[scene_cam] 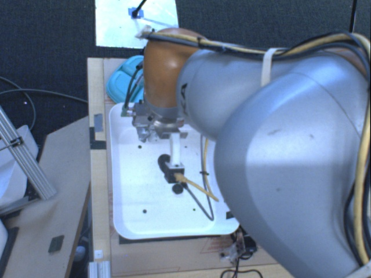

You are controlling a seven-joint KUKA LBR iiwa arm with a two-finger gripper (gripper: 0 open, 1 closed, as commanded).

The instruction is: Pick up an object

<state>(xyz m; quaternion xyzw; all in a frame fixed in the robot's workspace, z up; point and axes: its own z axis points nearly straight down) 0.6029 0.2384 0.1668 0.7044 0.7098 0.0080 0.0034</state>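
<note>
The big grey robot arm [278, 132] is covering the right half of the frame and hiding much of the shallow white plastic bin [133, 213]. A light blue rounded plastic object [123, 83] is lying at upper left, just past the bin's far rim, partly behind the arm's orange band. The metal gripper [146, 133] is hanging over the bin's upper left floor. Whether it is spread or closed cannot be told.

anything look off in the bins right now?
Nothing clearly wrong. The near white bin sits square, with a few dark specks on its floor. A blue object lies past its far rim, half hidden by the arm, so its pose can't be judged.
</note>
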